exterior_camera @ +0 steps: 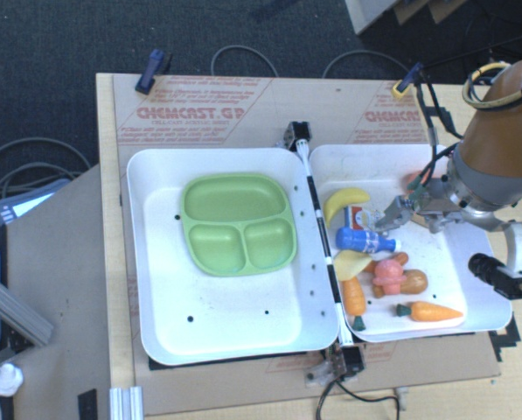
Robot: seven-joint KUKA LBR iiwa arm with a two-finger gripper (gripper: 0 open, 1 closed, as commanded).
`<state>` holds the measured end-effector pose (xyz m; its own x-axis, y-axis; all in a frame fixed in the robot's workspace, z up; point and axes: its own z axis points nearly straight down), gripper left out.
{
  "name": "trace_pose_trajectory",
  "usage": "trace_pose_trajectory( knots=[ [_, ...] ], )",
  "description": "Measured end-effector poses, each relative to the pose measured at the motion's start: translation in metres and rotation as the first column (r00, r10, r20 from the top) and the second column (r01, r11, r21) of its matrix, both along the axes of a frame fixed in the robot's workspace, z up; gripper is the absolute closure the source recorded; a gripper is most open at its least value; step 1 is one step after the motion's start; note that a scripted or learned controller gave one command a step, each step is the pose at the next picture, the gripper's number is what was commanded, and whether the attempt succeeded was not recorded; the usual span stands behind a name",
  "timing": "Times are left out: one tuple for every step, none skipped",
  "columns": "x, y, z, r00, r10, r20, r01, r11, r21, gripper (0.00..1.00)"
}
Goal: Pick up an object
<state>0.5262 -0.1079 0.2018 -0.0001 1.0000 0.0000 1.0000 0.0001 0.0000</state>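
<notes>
— Fingers (392, 217) of the gripper (393, 220) hang low in the right bin (479, 318), pointing toward the heap of toys. Can you tell how they stand?

— Not from this angle. The metal tips blur together just above the blue bottle (364, 241), and whether they are apart or closed I cannot tell. Nothing is plainly seen between them.

— What lies nearest?

— That blue bottle, lying on its side with a white cap end toward the right, just under and left of the tips. Beside it, toward the divider, a yellow banana (341, 203) curves over a small white-and-red packet (359, 217).

— And below the bottle?

— A pink figure (386, 275) touching a brown potato-like piece (414, 281); an orange carrot (354, 296) near the divider, and a second carrot (434, 312) with a green tip lying close to the near rim. A pale yellow piece (349, 265) sits between bottle and first carrot.

— The arm itself?

— Grey wrist with the orange band (501, 143), entering from the right over the bin's far corner, cables trailing behind it.

— The other bin?

— The left bin (156, 234) holds a green divided plate (240, 223), three compartments, lying flat in its upper half, well apart from the gripper. Both bins rest on a board (199, 112) printed with red lettering.
</notes>
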Motion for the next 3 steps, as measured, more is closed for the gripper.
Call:
trace_pose_trajectory(
  knots=[
    [0.065,-0.053,-0.024,1.0,-0.001,0.002,0.001,1.0,-0.002,0.0],
    [0.109,-0.103,-0.118,1.0,0.001,0.0,-0.001,1.0,0.001,0.0],
    [0.126,-0.067,-0.117,1.0,-0.006,-0.018,0.006,1.0,-0.002,0.0]
  ],
)
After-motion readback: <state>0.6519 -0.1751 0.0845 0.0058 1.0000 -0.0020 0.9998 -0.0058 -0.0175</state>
